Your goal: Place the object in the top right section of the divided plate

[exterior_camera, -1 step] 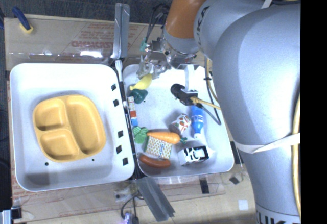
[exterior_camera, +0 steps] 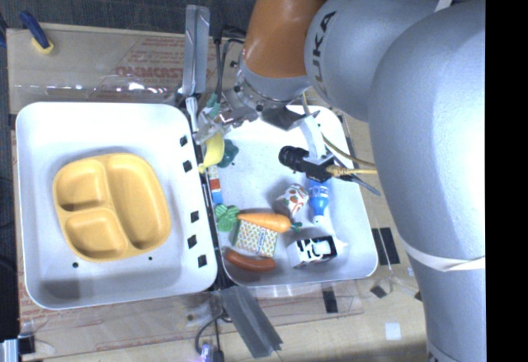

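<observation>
A yellow divided plate (exterior_camera: 110, 205) lies in the left bin (exterior_camera: 33, 270), with one long section on the right and two smaller ones on the left. Nothing lies in its sections. My gripper (exterior_camera: 216, 119) is low at the upper left corner of the right bin (exterior_camera: 355, 261), beside the wall between the bins. Just below it lie a yellow banana-like piece (exterior_camera: 212, 152) and a green piece (exterior_camera: 228, 154). Whether the gripper touches either one is hidden by the wrist.
Lower in the right bin lie an orange carrot (exterior_camera: 266, 222), a patterned box (exterior_camera: 254, 239), a brown sausage (exterior_camera: 248, 261), a white and black cube (exterior_camera: 315, 249), a blue bottle (exterior_camera: 318, 198) and a red and white piece (exterior_camera: 294, 199). The grey arm covers the bin's right side.
</observation>
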### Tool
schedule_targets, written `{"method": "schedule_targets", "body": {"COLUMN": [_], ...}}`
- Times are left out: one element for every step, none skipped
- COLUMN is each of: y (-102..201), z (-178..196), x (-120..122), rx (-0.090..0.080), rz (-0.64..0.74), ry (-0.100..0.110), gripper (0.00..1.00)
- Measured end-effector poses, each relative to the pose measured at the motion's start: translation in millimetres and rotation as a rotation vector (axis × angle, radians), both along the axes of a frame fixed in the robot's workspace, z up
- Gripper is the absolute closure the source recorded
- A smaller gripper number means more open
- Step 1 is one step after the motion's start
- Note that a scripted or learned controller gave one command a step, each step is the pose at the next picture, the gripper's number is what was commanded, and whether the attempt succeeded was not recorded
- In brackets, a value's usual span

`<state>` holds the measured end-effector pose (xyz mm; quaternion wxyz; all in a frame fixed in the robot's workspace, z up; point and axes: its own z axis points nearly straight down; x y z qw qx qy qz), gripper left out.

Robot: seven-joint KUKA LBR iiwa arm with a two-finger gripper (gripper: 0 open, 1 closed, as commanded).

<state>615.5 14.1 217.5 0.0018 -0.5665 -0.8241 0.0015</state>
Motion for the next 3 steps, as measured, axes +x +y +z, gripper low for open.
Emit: {"method": "schedule_targets", "body": {"y": [84.0,143.2,144.3], "z": [-27.3,-9.9,-1.3], "x": [-20.2,-7.5,-7.6], "rx": [-0.001,-0.001,-0.002], "rz": [0.044,-0.223,-0.216], "ry": [0.001,-0.003,0.0], "gripper": [1.0,1.0,1.0]}}
